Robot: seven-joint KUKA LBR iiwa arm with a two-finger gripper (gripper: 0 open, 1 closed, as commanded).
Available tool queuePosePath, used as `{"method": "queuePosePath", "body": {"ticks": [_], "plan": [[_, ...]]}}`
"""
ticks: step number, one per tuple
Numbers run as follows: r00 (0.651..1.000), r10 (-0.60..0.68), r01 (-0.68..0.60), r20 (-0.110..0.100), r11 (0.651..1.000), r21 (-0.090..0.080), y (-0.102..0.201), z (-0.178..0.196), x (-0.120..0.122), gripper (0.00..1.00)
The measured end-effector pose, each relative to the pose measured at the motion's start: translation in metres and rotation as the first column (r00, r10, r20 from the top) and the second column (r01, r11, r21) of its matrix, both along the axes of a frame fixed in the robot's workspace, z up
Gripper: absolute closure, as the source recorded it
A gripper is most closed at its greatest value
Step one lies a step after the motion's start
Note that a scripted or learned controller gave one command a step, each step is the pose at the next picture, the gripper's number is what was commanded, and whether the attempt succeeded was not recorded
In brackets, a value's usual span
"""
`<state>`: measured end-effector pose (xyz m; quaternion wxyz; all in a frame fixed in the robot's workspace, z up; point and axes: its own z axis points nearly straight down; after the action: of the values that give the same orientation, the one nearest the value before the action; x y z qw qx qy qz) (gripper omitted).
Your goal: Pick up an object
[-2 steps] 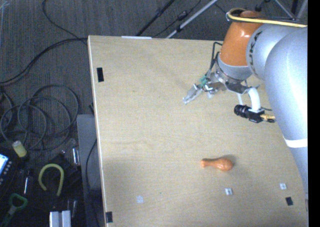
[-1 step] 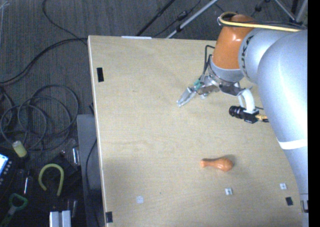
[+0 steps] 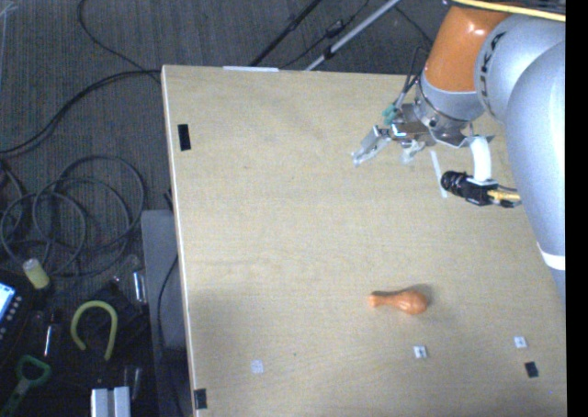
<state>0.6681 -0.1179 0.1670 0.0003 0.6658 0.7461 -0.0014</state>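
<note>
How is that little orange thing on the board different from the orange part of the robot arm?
The orange object is small and pear-shaped and lies flat on the tan board. The orange band is far bigger, rounded, part of the arm, held above the board. Both share an orange colour.

arm [image 3: 514, 75] cut off at right and top edges, small floor tools [image 3: 37, 369] cropped at lower left

Light tan bench top [image 3: 276, 222], bare across most of surface. Orange pear-shaped object [image 3: 401, 300] lies on its side toward near right, thin neck pointing left. Black marker [image 3: 185, 137] near far left edge. Small white tags [image 3: 420, 351] and black mark [image 3: 531, 369] at near right. Another black mark [image 3: 200, 398] at near left corner.
</note>
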Motion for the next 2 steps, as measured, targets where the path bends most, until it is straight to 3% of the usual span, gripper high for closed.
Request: {"method": "queuePosePath", "body": {"ticks": [1,2], "plan": [[0.999,0.050,-0.050,0.002,0.999,-0.002,-0.070,0.044,0.000,0.00],[0.994,0.108,-0.108,-0.001,0.994,0.000,-0.084,-0.057,0.000,0.00]]}}
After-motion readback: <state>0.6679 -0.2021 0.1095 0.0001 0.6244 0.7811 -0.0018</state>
